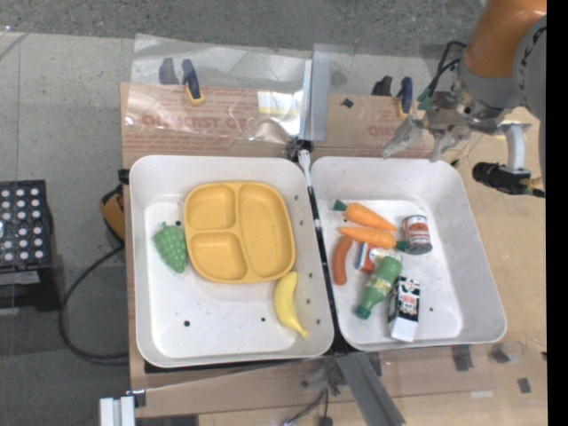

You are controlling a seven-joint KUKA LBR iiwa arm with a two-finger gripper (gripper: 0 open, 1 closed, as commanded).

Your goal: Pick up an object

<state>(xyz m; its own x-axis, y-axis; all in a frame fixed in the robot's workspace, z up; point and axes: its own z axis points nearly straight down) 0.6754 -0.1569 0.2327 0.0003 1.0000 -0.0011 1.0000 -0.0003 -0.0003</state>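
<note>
The grey two-finger gripper (pixel 415 142) hangs with fingers spread, grasping nothing, over the far rim of the right shallow white bin (pixel 470 238) (two orange plastic carrots (pixel 368 224), green bottle (pixel 379 285), small can (pixel 416 235) inside).

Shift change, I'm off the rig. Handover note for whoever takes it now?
Gripper: open, holding nothing, hovering above the back rim of the right bin.
Right bin: two carrots, a sausage, a can, a green bottle, a small carton.
Left bin: yellow divided plate, green grapes beside it, banana in front.
Done: nothing picked.
Left: descend, grasp one object and lift. The right-bin items lie crowded together, so the can or the carton at the edges probably offers the cleanest grasp.
</note>
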